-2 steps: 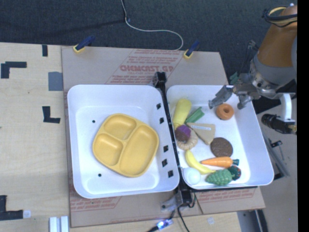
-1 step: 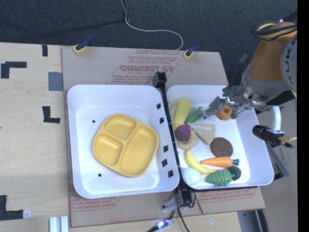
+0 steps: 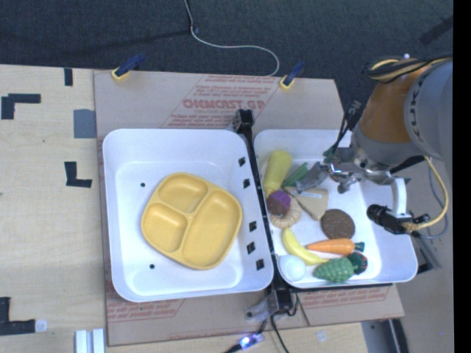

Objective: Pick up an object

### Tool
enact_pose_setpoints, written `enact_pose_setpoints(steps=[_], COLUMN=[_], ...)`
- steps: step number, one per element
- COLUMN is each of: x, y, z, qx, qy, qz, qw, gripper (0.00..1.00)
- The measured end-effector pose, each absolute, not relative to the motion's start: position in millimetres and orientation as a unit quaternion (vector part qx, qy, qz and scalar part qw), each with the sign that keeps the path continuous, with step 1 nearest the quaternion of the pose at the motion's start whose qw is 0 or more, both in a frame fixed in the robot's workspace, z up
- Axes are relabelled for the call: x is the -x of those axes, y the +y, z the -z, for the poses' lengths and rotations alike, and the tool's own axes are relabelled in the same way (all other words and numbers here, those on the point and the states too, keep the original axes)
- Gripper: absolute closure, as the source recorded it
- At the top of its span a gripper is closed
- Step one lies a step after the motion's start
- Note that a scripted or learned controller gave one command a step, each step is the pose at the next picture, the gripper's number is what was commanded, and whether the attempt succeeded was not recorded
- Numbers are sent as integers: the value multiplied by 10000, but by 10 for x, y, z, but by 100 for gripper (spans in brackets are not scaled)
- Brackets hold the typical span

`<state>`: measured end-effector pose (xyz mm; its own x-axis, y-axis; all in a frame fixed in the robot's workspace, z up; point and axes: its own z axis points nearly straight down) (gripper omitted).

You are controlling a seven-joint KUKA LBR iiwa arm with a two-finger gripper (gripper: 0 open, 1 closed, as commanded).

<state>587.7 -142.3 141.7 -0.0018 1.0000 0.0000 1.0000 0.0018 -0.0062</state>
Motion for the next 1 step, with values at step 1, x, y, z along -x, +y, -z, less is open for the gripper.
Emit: enact_pose_setpoints(steps=[1], x=[-5893], y=[-1424], z=[-915], qx=[7075], qy=[-7067], qz=[9], qw=[-25], gripper=[0])
